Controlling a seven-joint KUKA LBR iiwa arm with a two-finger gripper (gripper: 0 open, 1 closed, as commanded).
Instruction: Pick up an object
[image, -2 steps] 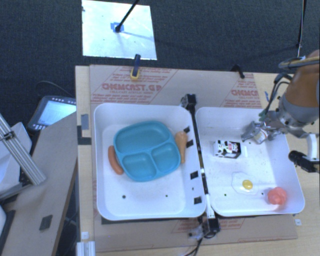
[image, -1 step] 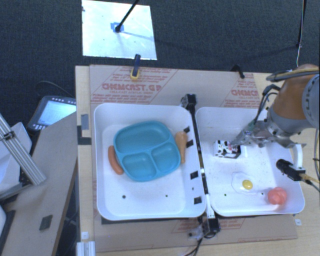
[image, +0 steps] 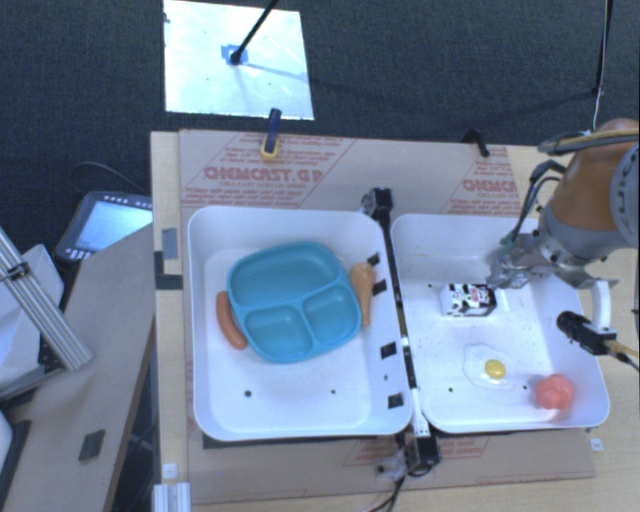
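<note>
Camera view: tool (image: 503, 272) low in right bin (image: 440, 415), finger state unclear, just right of small black-white carton (image: 468, 299). Carton likely light, stiff, boxy; grip across its short flat sides.

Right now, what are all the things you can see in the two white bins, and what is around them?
bins: 2, white, side by side on the bench
tray: 1, blue, left bin
sausage: 1, orange-red, left of the tray
carrot: 1, orange, right of the tray
carton: 1, black and white, right bin
fried egg: 1, white and yellow, right bin
ball: 1, pink, right bin's near corner
arm: 1, grey and orange, right
claw: 1, beside the carton
</note>
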